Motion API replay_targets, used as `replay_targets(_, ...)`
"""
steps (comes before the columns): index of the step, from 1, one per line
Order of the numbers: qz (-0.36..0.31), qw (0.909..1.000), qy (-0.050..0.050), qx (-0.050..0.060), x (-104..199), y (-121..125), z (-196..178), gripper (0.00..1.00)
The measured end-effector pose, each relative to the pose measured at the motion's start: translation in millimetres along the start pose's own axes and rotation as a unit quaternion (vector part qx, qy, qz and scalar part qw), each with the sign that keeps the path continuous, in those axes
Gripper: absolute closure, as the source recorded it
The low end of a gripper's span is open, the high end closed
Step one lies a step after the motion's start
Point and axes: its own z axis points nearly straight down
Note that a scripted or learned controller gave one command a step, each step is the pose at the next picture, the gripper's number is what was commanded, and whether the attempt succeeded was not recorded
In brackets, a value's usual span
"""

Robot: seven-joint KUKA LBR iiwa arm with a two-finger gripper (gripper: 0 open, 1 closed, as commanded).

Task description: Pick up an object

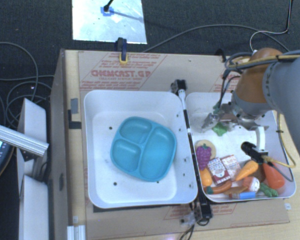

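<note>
1. At the far left, off the counter (65, 134), a silver rail (20, 138) lies at a slant beside loose black cables (10, 84).
2. The left bin (97, 106) holds a blue divided plate (143, 148), lying flat near the bin's middle, tilted a little in plan.
3. Cardboard with red print (121, 74) lies under the far side of both bins, with a yellow and black clamp (122, 51) on its far edge.
4. A row of black clips (189, 134) runs along the seam between the two bins.
5. In the right bin (200, 104), toy food crowds the near end: purple grapes (203, 154) by the left wall, a red and white carton (223, 167) just right of them, an orange carrot (247, 170) further right, and a red piece (273, 177) in the near right corner.
6. A small green object (220, 130) lies in the far half of the right bin, apart from the pile.
7. The jaws (216, 120) hang low over the far half of the right bin, just above the green object; whether they are wide, narrow or gripping it I cannot tell.
8. The grey arm (285, 84) with its orange band (252, 81) comes in from the right.
</note>
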Motion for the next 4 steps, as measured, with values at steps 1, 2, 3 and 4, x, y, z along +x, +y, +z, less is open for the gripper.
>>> replay_targets(1,0.0,1.0,0.0,0.0,-26.5,19.0,-0.2,0.0)
replay_targets(2,-0.001,1.0,0.0,-0.003,-25.9,20.4,-11.7,1.0)
replay_targets(3,-0.001,1.0,0.0,-0.003,-26.0,20.3,-11.6,0.0)
replay_targets(4,-0.001,1.0,0.001,0.001,24.1,-37.7,0.5,0.0)
